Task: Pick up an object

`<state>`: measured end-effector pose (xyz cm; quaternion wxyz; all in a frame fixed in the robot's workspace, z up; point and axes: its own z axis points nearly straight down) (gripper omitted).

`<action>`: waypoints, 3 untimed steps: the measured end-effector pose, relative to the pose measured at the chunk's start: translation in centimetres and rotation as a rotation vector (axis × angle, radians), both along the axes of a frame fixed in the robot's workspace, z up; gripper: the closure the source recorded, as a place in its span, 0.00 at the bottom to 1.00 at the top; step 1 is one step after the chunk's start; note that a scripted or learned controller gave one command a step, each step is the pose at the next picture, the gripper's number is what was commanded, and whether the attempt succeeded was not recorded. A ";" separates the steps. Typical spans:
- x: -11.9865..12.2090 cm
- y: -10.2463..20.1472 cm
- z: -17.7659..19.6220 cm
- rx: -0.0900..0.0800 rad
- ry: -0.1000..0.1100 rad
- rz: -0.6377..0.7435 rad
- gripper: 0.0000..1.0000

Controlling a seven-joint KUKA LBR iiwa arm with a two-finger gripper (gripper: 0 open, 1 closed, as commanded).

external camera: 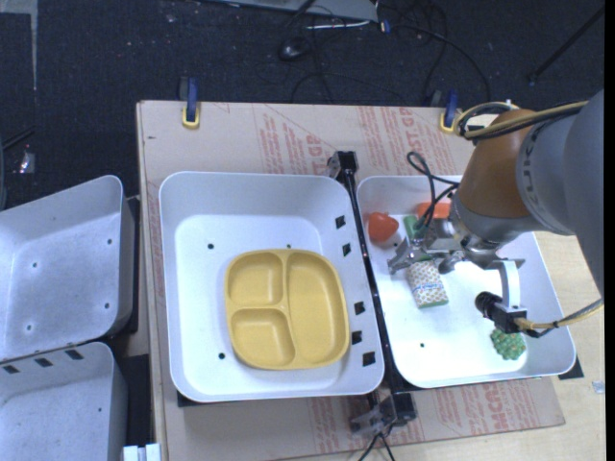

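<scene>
Lying beneath hand (pixel 423 254): patterned packet (pixel 428 285).

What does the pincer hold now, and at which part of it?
It cannot be told. The pincer is low in the right bin, just above the patterned packet, but a grip on it is not visible.

You get even, bright overhead light: the white bins (pixel 259 209) glare slightly, shadows stay soft, the far floor (pixel 86 36) is dark, and focus is mildly soft throughout.
</scene>
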<state>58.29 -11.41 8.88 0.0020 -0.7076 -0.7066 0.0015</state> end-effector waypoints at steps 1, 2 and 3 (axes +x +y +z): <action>0.2 0.0 1.4 -0.001 -0.005 -0.001 1.00; 1.1 0.5 6.2 -0.002 -0.010 0.004 1.00; 1.2 0.5 11.5 -0.002 -0.011 0.004 1.00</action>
